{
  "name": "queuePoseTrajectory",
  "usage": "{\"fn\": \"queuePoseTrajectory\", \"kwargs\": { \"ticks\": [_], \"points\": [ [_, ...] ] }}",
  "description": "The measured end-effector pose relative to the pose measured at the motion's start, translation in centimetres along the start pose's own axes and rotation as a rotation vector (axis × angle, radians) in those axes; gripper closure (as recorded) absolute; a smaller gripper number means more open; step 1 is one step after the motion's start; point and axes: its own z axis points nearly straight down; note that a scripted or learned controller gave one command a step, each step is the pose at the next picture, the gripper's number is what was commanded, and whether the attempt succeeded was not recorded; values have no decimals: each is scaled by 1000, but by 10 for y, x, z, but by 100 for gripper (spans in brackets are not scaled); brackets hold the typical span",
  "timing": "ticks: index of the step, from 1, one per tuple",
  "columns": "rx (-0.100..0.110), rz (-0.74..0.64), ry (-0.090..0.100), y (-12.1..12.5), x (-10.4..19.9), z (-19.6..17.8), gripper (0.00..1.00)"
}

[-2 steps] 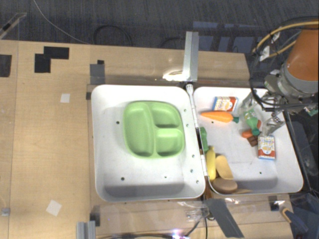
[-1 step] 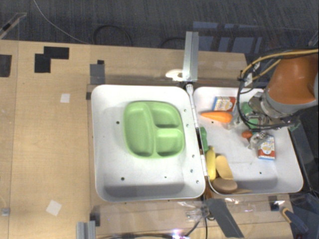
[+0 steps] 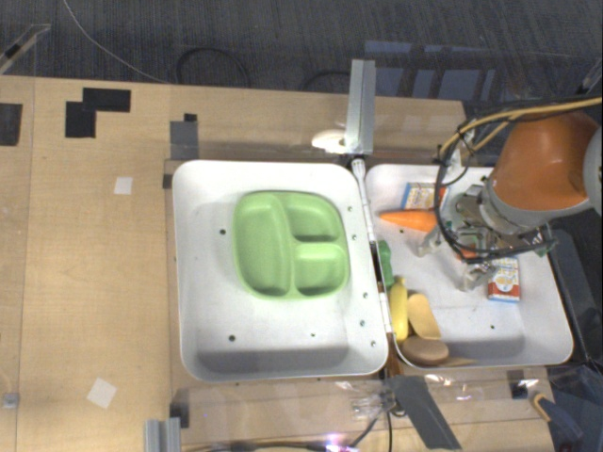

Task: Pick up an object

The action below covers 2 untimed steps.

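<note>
Tapered orange carrot [image 3: 409,220], lying flat

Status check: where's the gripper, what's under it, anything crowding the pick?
Gripper low in right bin, fingers obscured. Carrot just beside it, not seen held. Small carton close on other side.

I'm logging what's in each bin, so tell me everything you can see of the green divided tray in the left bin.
The green divided tray is a pale green, matte, plastic-looking dish with rounded corners. Raised ridges split it into three wells: one long well on its left side and two smaller ones stacked on its right. It lies flat and open side up, slightly above the middle of the left bin, resting on the bin floor and apart from its walls. Nothing sits in its wells.
</note>
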Motion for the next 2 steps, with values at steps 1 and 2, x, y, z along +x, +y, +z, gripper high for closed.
{"fn": "queuePoseTrajectory", "kwargs": {
  "ticks": [1,2],
  "points": [
    [-7,-87,0,-15,-100,2,0],
    [3,-80,-12,-18,-101,-13,100]
  ]
}}
